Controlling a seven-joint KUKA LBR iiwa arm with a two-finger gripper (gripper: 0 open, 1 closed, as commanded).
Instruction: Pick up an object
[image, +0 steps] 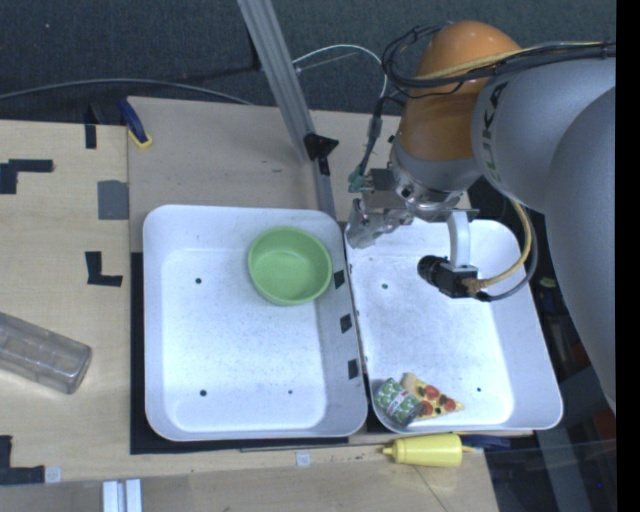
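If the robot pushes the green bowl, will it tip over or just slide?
The green bowl probably slides: it sits upright, wide and low, on the left bin's smooth floor. It looks like light plastic, so a nudge high on its rim might tip it.

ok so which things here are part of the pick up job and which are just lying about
Job: green bowl in the left bin; colourful packet in the right bin; tool.

Lying about: yellow bottle, clear plastic tube, both outside the bins.

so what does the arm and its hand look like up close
The arm is bulky, smooth grey casing with a rounded orange band above the wrist. Black and yellow cables loop around it. The hand is a small grey metal assembly, with a black cylindrical part nearby.
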